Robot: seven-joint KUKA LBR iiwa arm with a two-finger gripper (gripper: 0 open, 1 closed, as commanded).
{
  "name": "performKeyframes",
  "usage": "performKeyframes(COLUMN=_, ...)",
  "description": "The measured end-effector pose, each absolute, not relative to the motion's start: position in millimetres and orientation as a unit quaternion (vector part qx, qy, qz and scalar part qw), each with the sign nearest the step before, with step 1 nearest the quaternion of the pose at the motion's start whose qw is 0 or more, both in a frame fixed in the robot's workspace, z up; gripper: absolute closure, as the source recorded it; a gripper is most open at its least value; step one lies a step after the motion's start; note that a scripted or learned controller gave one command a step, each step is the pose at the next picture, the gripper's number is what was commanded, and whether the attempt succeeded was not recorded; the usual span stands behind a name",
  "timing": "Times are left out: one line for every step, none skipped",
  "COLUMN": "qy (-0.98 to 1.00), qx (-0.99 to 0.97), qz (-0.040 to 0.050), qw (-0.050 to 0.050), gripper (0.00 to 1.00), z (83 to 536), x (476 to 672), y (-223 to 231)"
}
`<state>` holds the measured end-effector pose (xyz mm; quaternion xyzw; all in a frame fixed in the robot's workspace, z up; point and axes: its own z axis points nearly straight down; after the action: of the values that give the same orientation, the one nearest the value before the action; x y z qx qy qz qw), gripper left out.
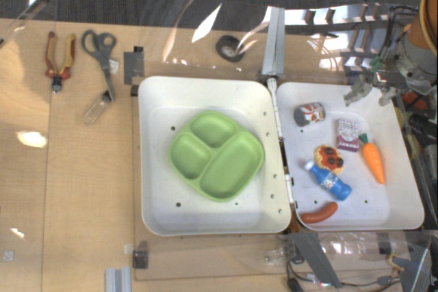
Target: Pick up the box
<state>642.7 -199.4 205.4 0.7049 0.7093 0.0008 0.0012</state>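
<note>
One box (348, 134), one carrot (373, 160), one can (310, 113) in right bin (404, 212); gripper (369, 87) seemingly spread, empty.

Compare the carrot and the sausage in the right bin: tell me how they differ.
The carrot is orange with a green top; the sausage is reddish-brown all over. The carrot tapers to a point, while the sausage is rounded at both ends and slightly curved. The carrot lies near the bin's right side beside the box; the sausage lies along the near edge. Both are long, thin toy foods lying flat in the right bin.
</note>
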Motion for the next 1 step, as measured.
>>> performKeyframes(qy=0.77, qx=0.638, qz=0.0006, qw=0.001, gripper=0.0, z=99.1, x=621.2, y=-205.0)
